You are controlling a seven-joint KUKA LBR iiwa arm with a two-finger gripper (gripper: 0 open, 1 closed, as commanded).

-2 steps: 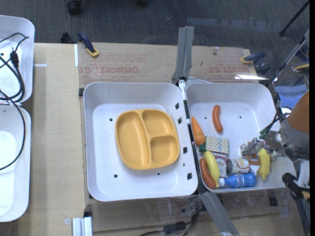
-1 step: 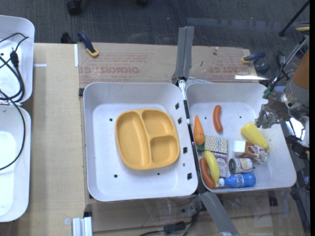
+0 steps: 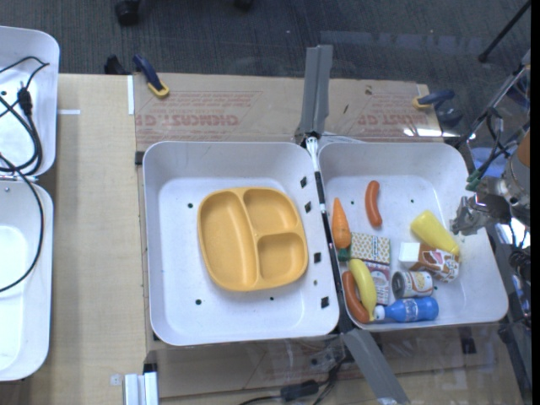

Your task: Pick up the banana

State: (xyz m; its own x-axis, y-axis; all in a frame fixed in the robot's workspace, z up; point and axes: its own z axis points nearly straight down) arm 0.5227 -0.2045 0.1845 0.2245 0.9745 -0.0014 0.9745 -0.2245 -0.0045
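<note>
The banana (image 3: pixel 364 283) is small and yellow. It lies near the front left of the right bin (image 3: pixel 422 169), beside a red sausage (image 3: pixel 353 299) and against a small box (image 3: pixel 370 249). My gripper (image 3: pixel 466 218) hangs at the bin's right wall, well to the right of the banana and just right of a yellow bottle (image 3: pixel 434 232). Nothing shows between it and the banana but other toys.
The right bin also holds a carrot (image 3: pixel 340 223), an orange-red sausage (image 3: pixel 373 203), a white block (image 3: pixel 409 252), a can (image 3: pixel 412 283) and a blue bottle (image 3: pixel 410 311). A yellow divided plate (image 3: pixel 253 237) lies in the left bin (image 3: pixel 169 226).
</note>
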